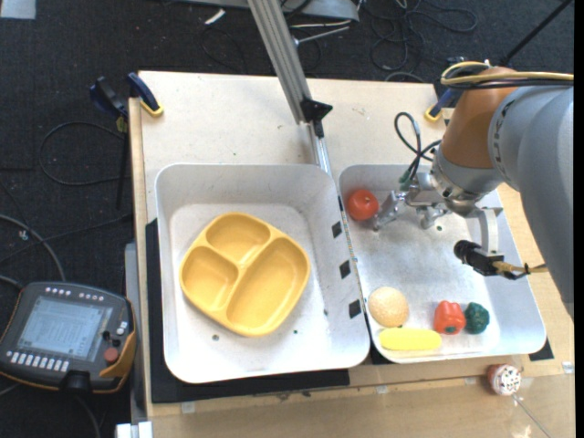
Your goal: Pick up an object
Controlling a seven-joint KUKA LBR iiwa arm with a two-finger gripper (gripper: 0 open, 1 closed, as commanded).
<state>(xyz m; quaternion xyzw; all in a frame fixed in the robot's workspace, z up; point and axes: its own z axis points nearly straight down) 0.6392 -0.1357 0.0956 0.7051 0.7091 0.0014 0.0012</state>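
Observation:
My gripper (408,212) hangs low over the back of the right bin (511,308), just right of a red tomato (361,204) that lies against the bin's left wall. Nothing shows in its grasp. Toward the front of this bin lie a beige egg-shaped object (388,307), a yellow banana-like piece (410,339), a small orange-red pepper (448,317) and a green broccoli-like piece (476,317).
The left bin (173,208) holds a yellow divided plate (245,272). A slanted metal rail (283,48) runs down to the wall between the bins. A small reddish ball (503,379) sits on the bench in front of the right bin. A teach pendant (64,336) lies off the bench at left.

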